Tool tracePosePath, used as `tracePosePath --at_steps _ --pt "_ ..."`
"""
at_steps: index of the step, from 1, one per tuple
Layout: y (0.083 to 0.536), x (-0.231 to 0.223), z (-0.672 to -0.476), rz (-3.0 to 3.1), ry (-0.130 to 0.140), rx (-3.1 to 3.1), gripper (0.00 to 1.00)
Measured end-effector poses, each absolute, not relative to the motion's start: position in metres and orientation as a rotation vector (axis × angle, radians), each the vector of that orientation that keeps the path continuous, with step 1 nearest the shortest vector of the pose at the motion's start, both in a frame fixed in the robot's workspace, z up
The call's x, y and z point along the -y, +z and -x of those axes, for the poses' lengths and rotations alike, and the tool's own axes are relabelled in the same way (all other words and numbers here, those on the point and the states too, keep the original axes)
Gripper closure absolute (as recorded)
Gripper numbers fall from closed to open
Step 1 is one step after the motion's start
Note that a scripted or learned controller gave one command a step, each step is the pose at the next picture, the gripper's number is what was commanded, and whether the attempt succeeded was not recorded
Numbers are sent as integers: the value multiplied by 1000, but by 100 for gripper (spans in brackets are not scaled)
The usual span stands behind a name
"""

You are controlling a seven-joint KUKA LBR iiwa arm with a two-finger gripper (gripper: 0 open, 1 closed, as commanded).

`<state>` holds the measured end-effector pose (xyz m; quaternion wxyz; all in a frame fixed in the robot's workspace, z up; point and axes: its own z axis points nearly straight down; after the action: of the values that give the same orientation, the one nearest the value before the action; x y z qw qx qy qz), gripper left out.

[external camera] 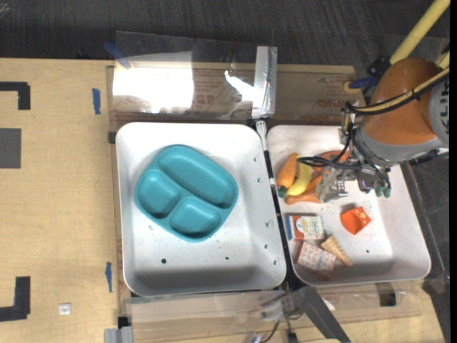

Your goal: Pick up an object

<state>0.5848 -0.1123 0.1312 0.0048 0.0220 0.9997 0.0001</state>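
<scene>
The right bin [407,252] holds several small items. A yellow banana [303,181] lies beside an orange carrot-like piece [286,170] near the bin's left wall. An orange-red block [355,219] sits in the middle. Lower down are a small blue-and-white packet [307,227], a red-patterned packet [316,257] and a tan cone [334,249]. My gripper [335,184] hangs low over the bin just right of the banana, under the orange wrist band [401,113]. Cables and the wrist body hide its fingertips.
The left bin [139,263] carries a teal divided tray [186,190]. A clear plastic sheet [186,84] and a taped metal strip [265,81] lie behind the bins. A yellow hose [425,23] runs in at top right. A divider ridge [275,206] separates the bins.
</scene>
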Motion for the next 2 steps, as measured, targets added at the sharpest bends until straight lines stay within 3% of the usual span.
tracePosePath --at_steps 1,2 --pt "130 113 -584 -70 0 -3133 0" --pt "89 134 -616 -148 -1 -3126 0"
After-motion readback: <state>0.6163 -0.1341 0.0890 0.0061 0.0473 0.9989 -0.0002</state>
